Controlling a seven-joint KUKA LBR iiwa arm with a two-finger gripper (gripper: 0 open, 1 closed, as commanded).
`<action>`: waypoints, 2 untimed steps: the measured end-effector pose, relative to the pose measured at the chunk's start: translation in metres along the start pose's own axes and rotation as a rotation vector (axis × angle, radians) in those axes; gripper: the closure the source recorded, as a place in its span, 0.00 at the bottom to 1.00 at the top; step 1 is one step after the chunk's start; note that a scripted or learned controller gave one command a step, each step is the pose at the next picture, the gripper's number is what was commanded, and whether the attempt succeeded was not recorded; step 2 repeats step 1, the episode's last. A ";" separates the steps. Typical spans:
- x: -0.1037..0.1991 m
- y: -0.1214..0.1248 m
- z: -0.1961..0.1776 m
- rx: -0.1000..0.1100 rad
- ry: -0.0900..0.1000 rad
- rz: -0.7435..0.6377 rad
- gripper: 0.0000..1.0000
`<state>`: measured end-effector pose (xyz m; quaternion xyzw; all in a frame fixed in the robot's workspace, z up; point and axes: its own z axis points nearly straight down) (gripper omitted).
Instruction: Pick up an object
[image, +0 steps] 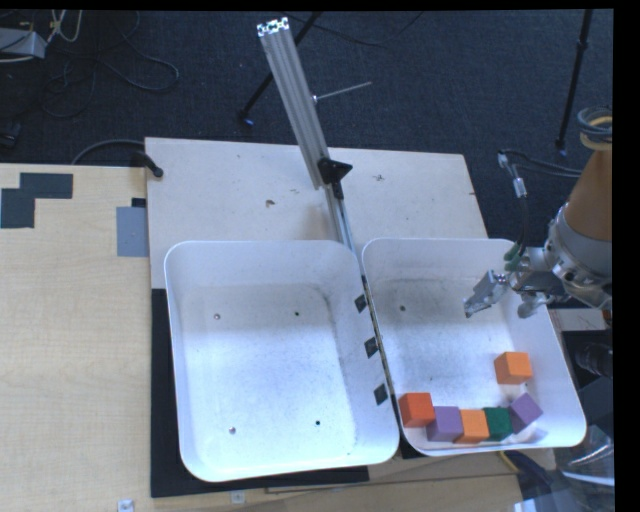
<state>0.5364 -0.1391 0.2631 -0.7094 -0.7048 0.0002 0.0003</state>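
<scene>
Six blocks are seen in the right bin (400, 262), all gathered toward its near edge. An orange block (513, 367) lies apart from the rest, close to the right wall. Below it, a row is pressed along the near rim: a red-orange block (417, 408), a purple block (445, 423), a small orange block (474, 425), a green block (497, 422) and a second purple block (525, 410), each touching or just beside its neighbour. The far half of this bin's floor is left bare.

The gripper (505, 295) is held above the right bin near its right wall, well apart from the blocks; its fingers are spread and nothing is grasped between them. The left bin (190, 262) sits beside it, the two rims touching along a shared edge. Both bins rest on the table (230, 180).
</scene>
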 end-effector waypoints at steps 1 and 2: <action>-0.066 0.005 -0.003 0.000 -0.003 -0.002 0.00; -0.066 0.005 -0.003 0.000 -0.003 -0.002 0.00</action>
